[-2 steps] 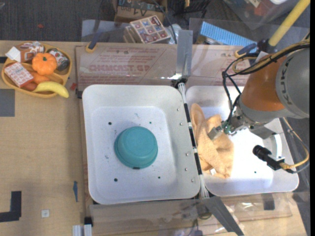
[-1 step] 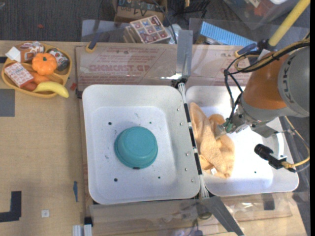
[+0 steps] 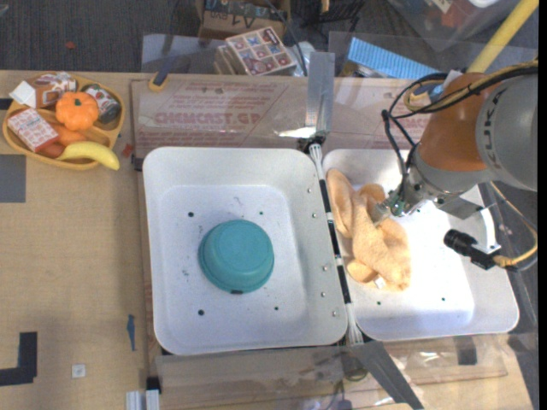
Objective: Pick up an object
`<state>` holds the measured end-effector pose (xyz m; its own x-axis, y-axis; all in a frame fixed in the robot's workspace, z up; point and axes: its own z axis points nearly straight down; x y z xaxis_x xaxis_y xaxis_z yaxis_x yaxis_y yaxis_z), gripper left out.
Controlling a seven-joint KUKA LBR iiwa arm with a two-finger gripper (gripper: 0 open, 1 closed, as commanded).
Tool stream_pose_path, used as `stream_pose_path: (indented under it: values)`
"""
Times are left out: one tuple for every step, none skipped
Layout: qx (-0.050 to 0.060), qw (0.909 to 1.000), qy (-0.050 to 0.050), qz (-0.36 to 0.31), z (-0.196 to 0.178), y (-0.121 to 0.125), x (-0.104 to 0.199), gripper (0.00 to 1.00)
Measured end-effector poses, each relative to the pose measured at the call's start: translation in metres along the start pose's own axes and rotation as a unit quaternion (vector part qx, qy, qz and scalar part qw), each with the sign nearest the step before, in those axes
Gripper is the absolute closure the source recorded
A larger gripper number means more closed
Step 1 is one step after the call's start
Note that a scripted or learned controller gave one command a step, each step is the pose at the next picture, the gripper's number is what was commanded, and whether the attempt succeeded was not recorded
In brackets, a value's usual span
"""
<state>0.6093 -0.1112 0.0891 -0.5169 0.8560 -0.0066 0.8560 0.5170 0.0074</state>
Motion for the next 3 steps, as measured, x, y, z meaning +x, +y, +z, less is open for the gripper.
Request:
stream_pose_path:
  values:
    - [0.001, 1.0000, 0.000, 0.000, 0.001, -0.001, 0.000, 0.00]
    - [0.000, 0.9954, 0.001, 0.096, 0.000, -0.053, 0.025, 0.00]
    - [0.001, 0.9919, 0.001, 0.127, 0.001, -0.039, 0.011, 0.00]
